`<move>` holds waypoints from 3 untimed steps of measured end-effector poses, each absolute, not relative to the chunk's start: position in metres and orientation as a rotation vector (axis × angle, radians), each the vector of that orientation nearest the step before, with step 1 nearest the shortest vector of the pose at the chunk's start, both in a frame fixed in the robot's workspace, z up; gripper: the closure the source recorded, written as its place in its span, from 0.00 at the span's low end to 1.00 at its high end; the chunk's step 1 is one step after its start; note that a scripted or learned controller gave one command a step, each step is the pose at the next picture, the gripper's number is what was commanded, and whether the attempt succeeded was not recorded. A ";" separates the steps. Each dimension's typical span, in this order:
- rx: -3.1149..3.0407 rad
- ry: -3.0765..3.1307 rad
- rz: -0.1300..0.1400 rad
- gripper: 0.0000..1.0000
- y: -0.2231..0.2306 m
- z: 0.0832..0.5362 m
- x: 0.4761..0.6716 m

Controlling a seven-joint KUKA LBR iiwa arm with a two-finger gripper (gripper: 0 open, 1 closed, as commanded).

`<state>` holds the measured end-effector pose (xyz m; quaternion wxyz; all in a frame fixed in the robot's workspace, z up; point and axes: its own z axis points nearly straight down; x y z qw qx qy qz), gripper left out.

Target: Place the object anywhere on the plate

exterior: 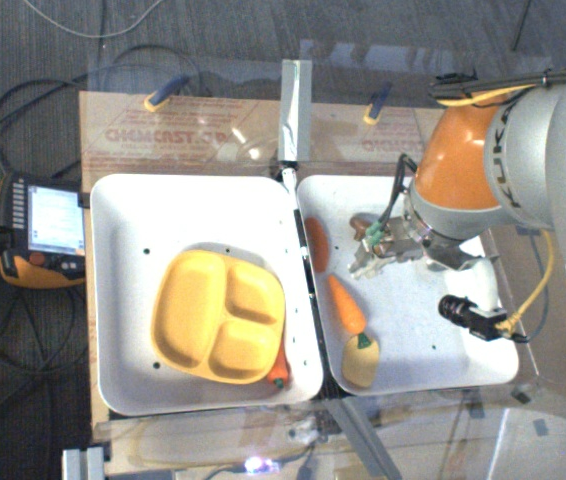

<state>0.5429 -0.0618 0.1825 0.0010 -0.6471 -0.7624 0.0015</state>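
A yellow plate with three compartments lies in the left bin. In the right bin, my gripper hangs low over the upper left part, just right of a reddish sausage-shaped piece that lies along the left wall. A small brown and green thing sits right at the gripper's upper side. An orange carrot lies just below the gripper. A pale yellow pear-shaped piece rests near the front wall.
A small orange piece lies in the left bin against the plate's lower right edge. The divider wall between the bins runs just left of the sausage piece. The arm's orange band covers the right bin's upper right.
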 end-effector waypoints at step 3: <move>-1.422 -2.800 0.002 1.00 0.010 0.183 0.604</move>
